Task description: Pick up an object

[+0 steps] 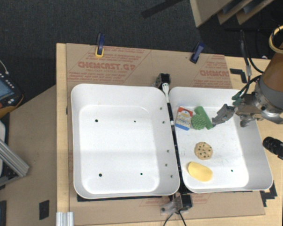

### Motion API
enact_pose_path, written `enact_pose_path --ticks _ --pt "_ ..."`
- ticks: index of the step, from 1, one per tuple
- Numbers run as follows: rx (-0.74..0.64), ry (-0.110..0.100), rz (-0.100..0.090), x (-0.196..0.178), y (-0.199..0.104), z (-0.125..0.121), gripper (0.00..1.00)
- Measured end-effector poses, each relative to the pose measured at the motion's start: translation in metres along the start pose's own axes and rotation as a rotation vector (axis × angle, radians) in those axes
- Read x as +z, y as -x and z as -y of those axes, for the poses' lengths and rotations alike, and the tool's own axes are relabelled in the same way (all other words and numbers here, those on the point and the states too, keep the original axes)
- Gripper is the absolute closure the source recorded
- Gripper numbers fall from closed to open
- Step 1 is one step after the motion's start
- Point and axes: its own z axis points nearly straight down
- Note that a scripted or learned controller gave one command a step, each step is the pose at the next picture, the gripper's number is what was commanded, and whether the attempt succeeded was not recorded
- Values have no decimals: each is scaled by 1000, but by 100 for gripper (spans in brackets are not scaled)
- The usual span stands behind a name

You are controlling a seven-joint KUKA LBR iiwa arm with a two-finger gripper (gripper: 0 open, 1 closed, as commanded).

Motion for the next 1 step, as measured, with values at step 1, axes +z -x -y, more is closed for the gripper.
enact_pose_path --ticks 1 --pt "0 -10 -3 131 -15 5 0"
